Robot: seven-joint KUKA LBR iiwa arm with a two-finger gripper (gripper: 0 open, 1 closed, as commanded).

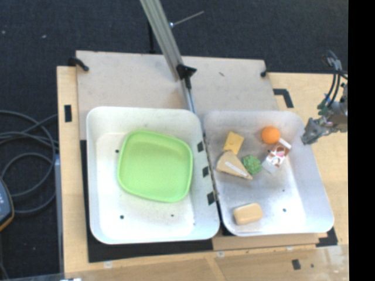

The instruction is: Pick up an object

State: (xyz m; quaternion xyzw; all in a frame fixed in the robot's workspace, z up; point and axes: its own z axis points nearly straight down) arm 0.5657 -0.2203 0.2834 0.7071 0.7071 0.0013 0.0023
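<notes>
2 white bins side by side. Right bin [310, 198], nearest first: tan bread-like block [247, 213]; pale wedge [233, 167] touching a green leafy piece [253, 164]; small red-and-white carton [276, 156]; yellow cheese block [234, 142]; orange ball [270, 134]. Left bin [99, 215] holds a green square plate [155, 165]. Gripper [310, 132] sits over the right bin's far-right rim, apart from all items; finger spacing cannot be told.

Even, bright overhead light; the white bins [146, 117] left of the gripper [310, 134] look slightly washed out, shadows faint, detail soft.
</notes>
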